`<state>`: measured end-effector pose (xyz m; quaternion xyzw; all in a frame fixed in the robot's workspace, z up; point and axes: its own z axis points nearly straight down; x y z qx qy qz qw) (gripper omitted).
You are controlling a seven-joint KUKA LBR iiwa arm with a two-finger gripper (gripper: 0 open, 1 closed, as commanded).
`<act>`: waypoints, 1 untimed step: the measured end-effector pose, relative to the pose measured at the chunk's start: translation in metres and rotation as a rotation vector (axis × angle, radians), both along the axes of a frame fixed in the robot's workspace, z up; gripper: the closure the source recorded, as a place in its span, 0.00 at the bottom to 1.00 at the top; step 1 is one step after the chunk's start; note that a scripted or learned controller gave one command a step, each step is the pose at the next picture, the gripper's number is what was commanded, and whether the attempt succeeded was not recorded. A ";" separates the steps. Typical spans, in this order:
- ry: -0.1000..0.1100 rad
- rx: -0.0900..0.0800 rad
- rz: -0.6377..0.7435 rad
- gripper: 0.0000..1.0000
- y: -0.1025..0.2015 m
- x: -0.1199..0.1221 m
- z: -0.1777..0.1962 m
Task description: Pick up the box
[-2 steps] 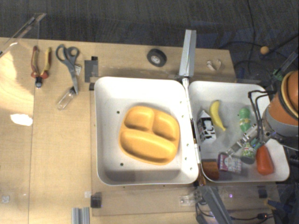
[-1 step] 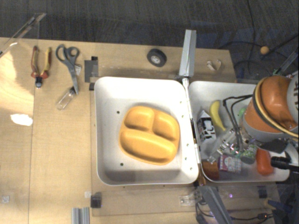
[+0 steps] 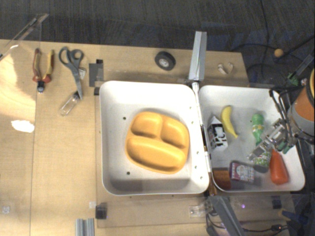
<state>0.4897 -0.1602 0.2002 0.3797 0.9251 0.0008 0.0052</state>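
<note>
A dark maroon box [image 3: 239,173] with a pale label lies flat along the front wall of the right bin [image 3: 246,93]. A smaller black-and-white carton [image 3: 217,135] stands near that bin's left wall. My gripper [image 3: 263,150] hangs over the right half of the same bin, just above and to the right of the maroon box. It sits between a green toy [image 3: 257,124] and an orange carrot-like toy [image 3: 278,168]. Nothing can be seen held in it.
A yellow banana [image 3: 227,121] lies next to the black-and-white carton. The left bin [image 3: 113,132] holds a large yellow divided tray [image 3: 157,141]. Scissors [image 3: 75,70], pliers [image 3: 42,68] and a tape roll [image 3: 165,60] lie on the bench behind the bins. Cables run at the right.
</note>
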 end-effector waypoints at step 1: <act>0.002 0.000 0.187 0.00 0.056 0.000 -0.008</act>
